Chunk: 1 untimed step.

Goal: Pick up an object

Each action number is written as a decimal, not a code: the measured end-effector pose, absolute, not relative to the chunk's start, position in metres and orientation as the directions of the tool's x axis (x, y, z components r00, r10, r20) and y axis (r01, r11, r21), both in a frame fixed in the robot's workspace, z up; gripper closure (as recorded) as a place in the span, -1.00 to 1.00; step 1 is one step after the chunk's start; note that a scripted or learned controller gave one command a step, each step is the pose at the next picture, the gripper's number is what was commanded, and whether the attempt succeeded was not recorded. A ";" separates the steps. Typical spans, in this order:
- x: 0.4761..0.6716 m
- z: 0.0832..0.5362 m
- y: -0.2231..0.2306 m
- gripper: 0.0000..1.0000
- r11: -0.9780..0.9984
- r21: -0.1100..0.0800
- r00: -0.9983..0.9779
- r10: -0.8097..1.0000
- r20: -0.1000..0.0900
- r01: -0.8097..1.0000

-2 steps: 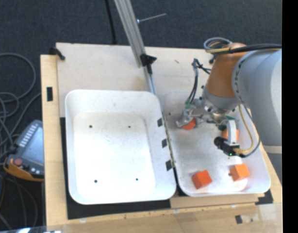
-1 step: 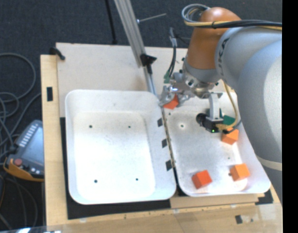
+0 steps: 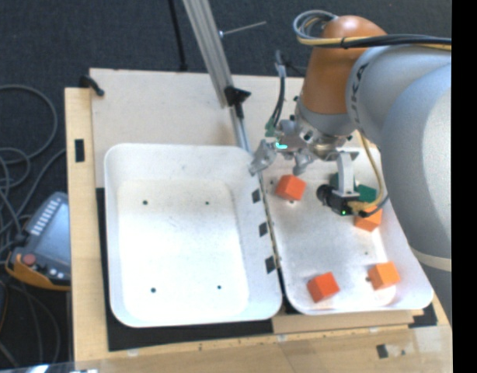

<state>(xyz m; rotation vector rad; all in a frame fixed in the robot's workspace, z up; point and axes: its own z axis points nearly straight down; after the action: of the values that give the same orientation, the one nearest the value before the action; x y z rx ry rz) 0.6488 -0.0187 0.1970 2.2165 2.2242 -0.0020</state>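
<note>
My gripper (image 3: 286,158) hangs over the far left part of the right bin (image 3: 343,305), under the orange wrist band. An orange block (image 3: 291,187) lies right below it, close to the gripper's tip; whether they touch I cannot tell. Three more orange blocks are in the same bin: one (image 3: 368,220) at the right beside a green piece (image 3: 366,193), one (image 3: 324,287) at the front middle, and one (image 3: 383,274) at the front right. The arm's wrist hides the bin's far right corner.
The left bin (image 3: 122,208) stands beside the right one, their rims meeting at the middle. A slanted metal post (image 3: 211,49) rises behind the bins. A pendant (image 3: 40,239) and cables lie on the floor at the left.
</note>
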 end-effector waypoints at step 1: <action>0.659 0.148 -0.049 -1.00 0.010 0.008 -0.010 1.000 0.015 1.000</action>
<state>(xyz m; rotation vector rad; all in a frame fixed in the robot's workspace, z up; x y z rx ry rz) 0.6587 -0.0494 0.1484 2.2134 2.2366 0.0257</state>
